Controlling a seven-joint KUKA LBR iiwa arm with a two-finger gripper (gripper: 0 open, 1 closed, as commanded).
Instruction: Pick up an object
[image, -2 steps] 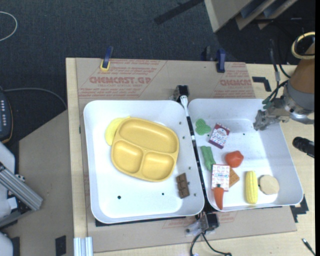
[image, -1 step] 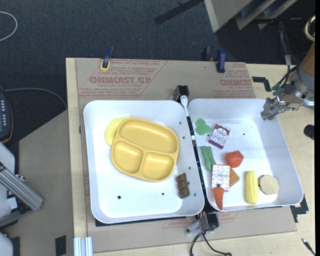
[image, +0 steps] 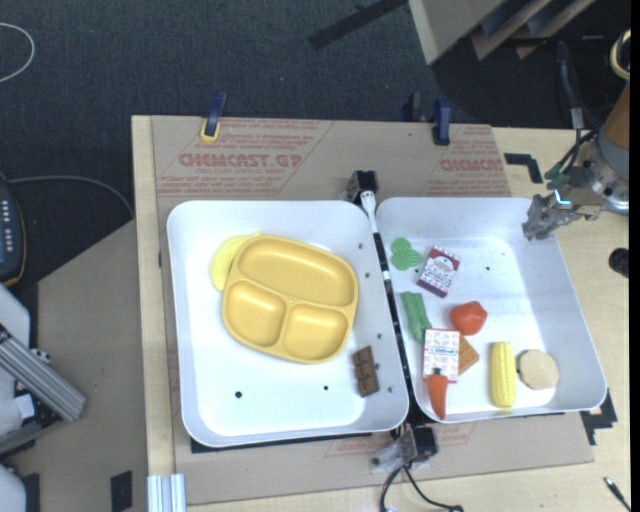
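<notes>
— Looking at the claw (image: 540, 222): it hangs over the right bin's (image: 560, 290) far right corner, and I cannot tell how it's set.

— And the objects?

— Tomato (image: 468, 317), corn cob (image: 501, 374), carrot (image: 438, 392) in that bin; yellow tray (image: 288, 298) in the left bin (image: 195, 330).

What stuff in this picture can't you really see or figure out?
- Gripper, camera view: too small and blurred to tell if its fingers are open or shut.
- Yellow thing, left bin: mostly hidden under the yellow tray.
- Small cartons: printing too small to read.
- Arm: cut off by the right edge.
</notes>
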